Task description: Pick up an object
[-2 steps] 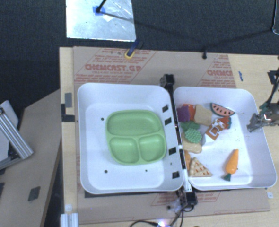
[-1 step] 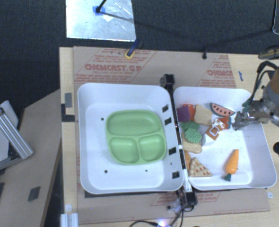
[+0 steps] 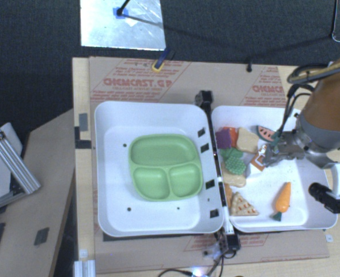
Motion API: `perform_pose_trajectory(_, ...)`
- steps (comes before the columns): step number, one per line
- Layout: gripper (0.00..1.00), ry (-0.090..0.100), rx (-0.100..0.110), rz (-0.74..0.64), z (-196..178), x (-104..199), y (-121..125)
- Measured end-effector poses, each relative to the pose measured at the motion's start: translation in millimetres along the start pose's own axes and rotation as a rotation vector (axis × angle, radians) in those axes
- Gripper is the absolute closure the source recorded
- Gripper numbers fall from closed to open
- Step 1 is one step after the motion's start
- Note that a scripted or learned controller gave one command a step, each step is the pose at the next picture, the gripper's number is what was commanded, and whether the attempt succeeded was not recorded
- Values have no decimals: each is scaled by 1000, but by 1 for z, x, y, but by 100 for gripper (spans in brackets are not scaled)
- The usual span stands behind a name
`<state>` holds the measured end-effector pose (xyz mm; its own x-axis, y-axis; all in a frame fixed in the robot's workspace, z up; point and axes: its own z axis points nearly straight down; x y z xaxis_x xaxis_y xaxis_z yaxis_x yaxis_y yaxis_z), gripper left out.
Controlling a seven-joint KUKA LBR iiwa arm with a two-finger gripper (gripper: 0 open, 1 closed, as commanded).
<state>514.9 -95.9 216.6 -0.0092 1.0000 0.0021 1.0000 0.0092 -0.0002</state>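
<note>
Two white bins are seen side by side on the bench. The left bin [image 3: 109, 172] is taken up by a green tray [image 3: 165, 166] with three compartments, nothing in it. The right bin [image 3: 308, 215] is where all the toy food is kept, mostly bunched against its left wall.

The arm [image 3: 331, 105] is reached in from the right, with the orange band seen above the wrist, and the gripper [image 3: 269, 153] is parked low over the upper middle of the right bin. How wide it's open can't be told, since the tip is lost in clutter and dark hardware, and nothing can be made out as held.

So which thing is being gone for? Best guess, a small orange-and-white piece [image 3: 258, 163] just under and slightly left of the tip. A melon slice [image 3: 266, 133] sits just above the tip, and a green waffle piece [image 3: 234, 161] lies a bit further left.

The carrot [image 3: 283, 198] is left well apart, toward the near edge, long axis running roughly up-down with a slight tilt, leaf end nearest the camera. A pizza slice [image 3: 243, 205] is found lower left of it. If the pile gets fumbled, the carrot would probably be the easier grab, being out on its own.
</note>
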Motion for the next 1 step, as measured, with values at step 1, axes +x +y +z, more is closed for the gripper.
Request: perform_pose_trajectory(1,100,-1,-2,1,-10,29,-9)
